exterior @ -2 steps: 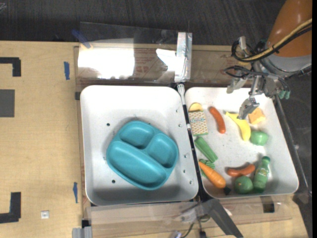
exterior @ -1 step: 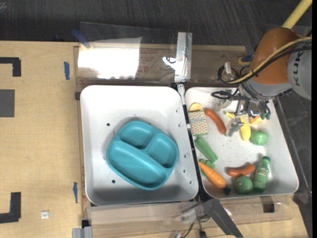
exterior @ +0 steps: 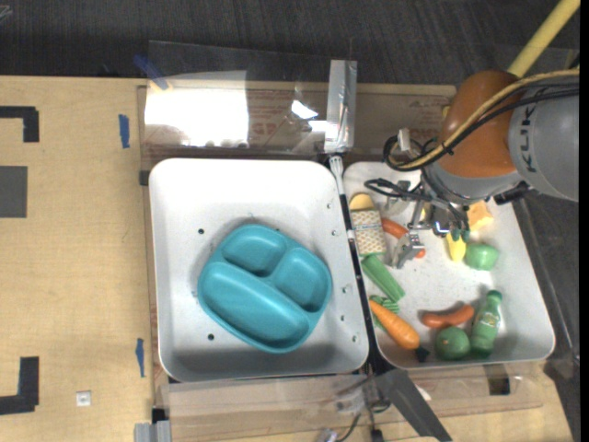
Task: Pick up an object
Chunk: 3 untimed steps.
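**Arm low over the toy-food bin, nothing yet in its grasp**

The arm [exterior: 515, 145] reaches in from three o'clock and hangs over the upper part of the right bin [exterior: 534, 274]. Its gripper [exterior: 416, 238] points down toward the bin floor, near the top centre of that bin. Whether it is spread or closed I cannot tell, since the metal parts blur together from above. No object is visibly held.

The things to choose from all lie in the right bin. A small orange piece [exterior: 394, 229] lies just beside the gripper at nine o'clock, and a pale ridged piece [exterior: 368, 233] lies beyond it against the left wall. A green pod [exterior: 382, 277] sits at seven o'clock from the gripper, with a carrot [exterior: 396, 325] further down the same line. At three o'clock are a yellow piece [exterior: 455, 247] and a light green piece [exterior: 480, 257]. Along the bottom edge, at five o'clock, lie a red-orange sausage shape [exterior: 447, 317], a round green fruit [exterior: 451, 343] and a green bottle [exterior: 488, 320].

The left bin [exterior: 175, 274] holds a teal divided tray [exterior: 265, 285], well apart from the arm.

By my reading, this is the approach or descent step, before any grasp is secured. The next move calls for settling on one object, most likely the small orange piece close by, centring over it, and closing firmly before lifting. The crowding nearby could spoil the grip.
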Motion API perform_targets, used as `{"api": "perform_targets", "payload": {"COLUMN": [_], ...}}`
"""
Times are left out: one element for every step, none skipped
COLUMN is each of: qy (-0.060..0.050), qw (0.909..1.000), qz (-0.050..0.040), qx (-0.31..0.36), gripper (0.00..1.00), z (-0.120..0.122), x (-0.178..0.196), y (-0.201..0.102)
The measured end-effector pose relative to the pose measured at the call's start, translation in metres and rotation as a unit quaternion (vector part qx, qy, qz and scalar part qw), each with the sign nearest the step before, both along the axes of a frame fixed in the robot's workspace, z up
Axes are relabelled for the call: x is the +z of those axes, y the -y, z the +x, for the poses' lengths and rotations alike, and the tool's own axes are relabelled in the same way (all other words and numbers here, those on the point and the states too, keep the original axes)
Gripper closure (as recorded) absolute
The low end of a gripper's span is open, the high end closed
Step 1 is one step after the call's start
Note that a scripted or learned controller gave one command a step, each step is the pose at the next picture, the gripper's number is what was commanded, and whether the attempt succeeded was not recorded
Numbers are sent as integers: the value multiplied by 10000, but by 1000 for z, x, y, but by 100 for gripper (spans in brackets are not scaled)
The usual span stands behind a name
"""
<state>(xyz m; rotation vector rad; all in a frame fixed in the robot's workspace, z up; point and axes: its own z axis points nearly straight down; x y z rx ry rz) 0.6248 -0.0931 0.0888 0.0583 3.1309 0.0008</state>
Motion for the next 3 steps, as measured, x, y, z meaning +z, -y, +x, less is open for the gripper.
{"api": "perform_targets", "payload": {"qy": [8,-2,3], "qw": [9983,9917,9610], "qz": [-16,-16,-37], "qx": [578,1286,2766], "gripper": [0,0,0], "z": [12,9,17], "x": [-1,0,-1], "y": [45,7,94]}}
